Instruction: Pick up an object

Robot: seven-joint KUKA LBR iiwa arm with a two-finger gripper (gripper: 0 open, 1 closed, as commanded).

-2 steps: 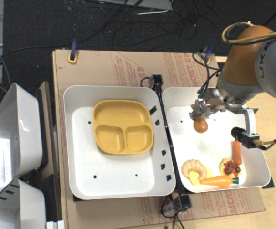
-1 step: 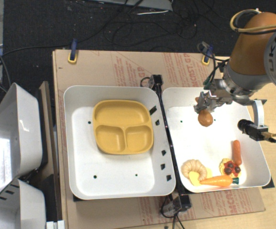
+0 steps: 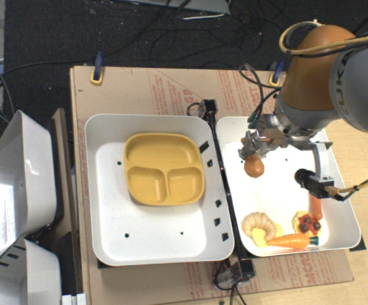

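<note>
cardboard-topped bench with two white bins; left bin holds a yellow divided tray, right bin has the food toys. gripper sits over the right bin's upper left. a small brown egg-shaped object lies directly beneath its tip, seemingly touching, rounded, no clear long axis. i cannot tell whether the gripper is apart or together, or whether it has the object. carrot and croissant lie well apart, near the front wall
</note>
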